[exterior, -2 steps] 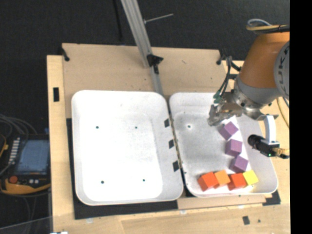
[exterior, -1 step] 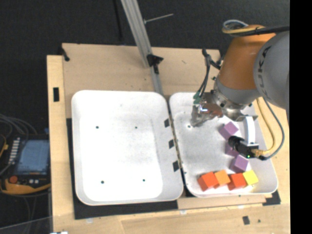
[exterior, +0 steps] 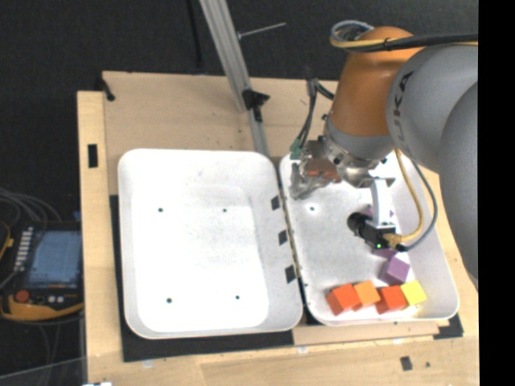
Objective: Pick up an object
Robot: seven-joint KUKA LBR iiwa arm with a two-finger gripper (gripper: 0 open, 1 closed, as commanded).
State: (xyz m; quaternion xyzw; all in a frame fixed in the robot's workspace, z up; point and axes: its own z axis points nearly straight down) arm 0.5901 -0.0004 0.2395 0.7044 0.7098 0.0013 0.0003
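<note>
Blocks sit in a row at the near edge of the right white bin (exterior: 418, 256): a dark orange block (exterior: 344, 297), a light orange one (exterior: 368, 293), a red one (exterior: 392, 298), a yellow one (exterior: 414, 293) (all small cubes). A purple block (exterior: 396, 267) sits just behind. The metal gripper (exterior: 304, 177) hangs well apart, at the bin's far left corner.

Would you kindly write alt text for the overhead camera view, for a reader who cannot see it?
A grey and orange robot arm reaches from the right over the right white bin, its gripper near the bin's upper left corner. Orange, yellow and purple blocks cluster at that bin's near edge; the left bin sits beside it.
</note>
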